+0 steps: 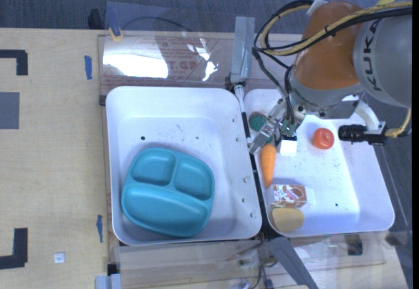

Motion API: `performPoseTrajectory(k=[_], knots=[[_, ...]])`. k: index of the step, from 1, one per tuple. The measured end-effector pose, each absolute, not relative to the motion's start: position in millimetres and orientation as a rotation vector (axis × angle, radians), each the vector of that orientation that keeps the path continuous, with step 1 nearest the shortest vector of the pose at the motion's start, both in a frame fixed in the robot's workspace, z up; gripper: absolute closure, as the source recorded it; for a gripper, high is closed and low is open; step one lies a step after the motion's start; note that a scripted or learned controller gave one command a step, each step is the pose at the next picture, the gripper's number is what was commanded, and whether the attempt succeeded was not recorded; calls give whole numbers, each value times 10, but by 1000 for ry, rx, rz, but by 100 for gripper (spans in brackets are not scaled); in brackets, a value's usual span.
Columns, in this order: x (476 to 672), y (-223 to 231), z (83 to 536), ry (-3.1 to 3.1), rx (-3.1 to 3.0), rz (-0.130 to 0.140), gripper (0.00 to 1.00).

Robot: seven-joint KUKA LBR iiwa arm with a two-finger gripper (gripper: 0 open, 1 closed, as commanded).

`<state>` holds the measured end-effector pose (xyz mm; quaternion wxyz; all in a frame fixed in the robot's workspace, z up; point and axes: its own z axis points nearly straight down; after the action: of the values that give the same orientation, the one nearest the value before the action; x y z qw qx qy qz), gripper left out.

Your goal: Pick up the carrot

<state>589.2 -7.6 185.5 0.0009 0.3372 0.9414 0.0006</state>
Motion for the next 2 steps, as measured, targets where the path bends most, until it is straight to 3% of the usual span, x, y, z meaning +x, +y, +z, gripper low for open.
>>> performPoseTrajectory(k=[1, 2], knots=[[5908, -73, 1967, 2950, 1059, 7, 100], [5802, -598, 2478, 2988, 940, 1, 100]])
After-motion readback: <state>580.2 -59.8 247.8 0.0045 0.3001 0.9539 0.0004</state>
